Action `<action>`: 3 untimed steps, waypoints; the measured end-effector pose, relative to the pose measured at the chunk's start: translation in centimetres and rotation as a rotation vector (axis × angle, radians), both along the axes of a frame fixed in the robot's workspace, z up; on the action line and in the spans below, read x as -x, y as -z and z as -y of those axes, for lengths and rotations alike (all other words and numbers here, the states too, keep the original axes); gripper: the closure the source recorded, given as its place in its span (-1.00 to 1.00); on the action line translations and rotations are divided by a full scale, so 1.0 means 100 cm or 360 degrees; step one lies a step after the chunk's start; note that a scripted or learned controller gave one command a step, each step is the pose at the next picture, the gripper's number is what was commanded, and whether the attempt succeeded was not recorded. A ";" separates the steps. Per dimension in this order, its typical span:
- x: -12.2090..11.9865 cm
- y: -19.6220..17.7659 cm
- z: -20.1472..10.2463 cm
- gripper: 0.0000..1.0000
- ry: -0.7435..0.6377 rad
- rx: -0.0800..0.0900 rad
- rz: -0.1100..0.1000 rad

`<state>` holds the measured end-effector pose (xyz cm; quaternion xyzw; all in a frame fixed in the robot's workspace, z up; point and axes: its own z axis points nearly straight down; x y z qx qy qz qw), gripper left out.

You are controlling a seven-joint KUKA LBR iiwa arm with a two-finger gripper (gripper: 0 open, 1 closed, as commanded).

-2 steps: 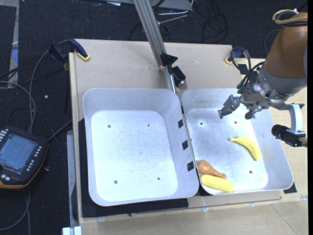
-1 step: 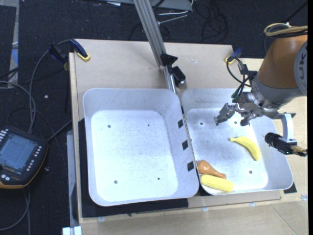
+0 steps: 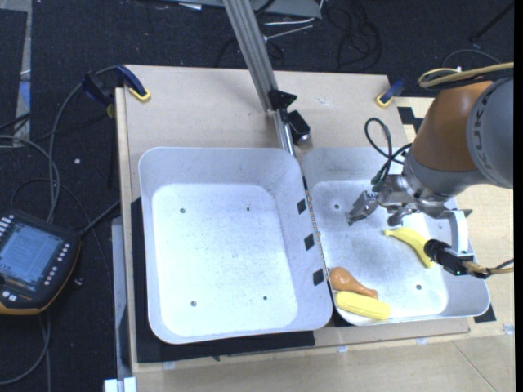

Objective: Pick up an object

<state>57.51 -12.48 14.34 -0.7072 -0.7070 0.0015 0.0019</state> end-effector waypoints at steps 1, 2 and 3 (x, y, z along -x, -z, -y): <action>-0.001 -0.013 0.000 1.00 0.0000 0.0001 0.0009; 0.000 -0.073 -0.003 1.00 -0.0001 0.0002 0.0013; 0.000 -0.079 -0.003 1.00 0.0000 0.0001 0.0008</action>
